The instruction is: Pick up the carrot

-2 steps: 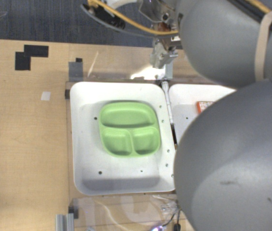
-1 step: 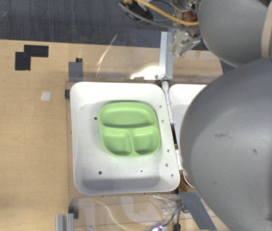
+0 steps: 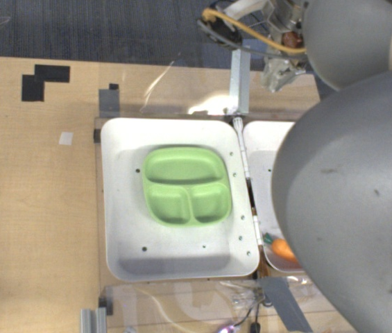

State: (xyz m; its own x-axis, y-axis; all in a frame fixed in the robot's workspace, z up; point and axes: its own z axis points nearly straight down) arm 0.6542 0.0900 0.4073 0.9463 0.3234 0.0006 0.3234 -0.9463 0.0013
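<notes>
1. Far left, the wooden bench (image 3: 36,200) carries only black markings (image 3: 43,80) near its back edge. They have no bearing on the pick.

2. The left bin (image 3: 123,214) holds a green divided plate (image 3: 185,186) lying flat near its middle, well apart from the task's thing.

3. A raised seam (image 3: 245,186) runs between the two bins, with a grey upright post (image 3: 239,82) at its far end. The descent should stay clear of both.

4. The carrot (image 3: 284,250) lies in the near-left corner of the right bin (image 3: 261,151), just beside the seam. Its orange body and a bit of green top peek out from under the arm.

5. The gripper (image 3: 277,75) hangs high at the back, beyond the bins' far edge and well apart from the carrot. Whether it is open or closed I cannot tell, since it is small and partly masked.

6. The arm (image 3: 348,207) covers most of the right bin, so the carrot's full length and heading are hidden.

7. Judgement: the step in hand is the approach, and no grasp is made.
   - Bring the gripper forward over the near-left corner.
   - Turn it so it closes across the carrot's width, not along it.
   - Lower slowly. The bin wall and seam crowd one side, and a rounded carrot may roll or slip out of a shallow pinch.

8. The yellow cable (image 3: 244,26) looping by the wrist could snag on the post.
</notes>
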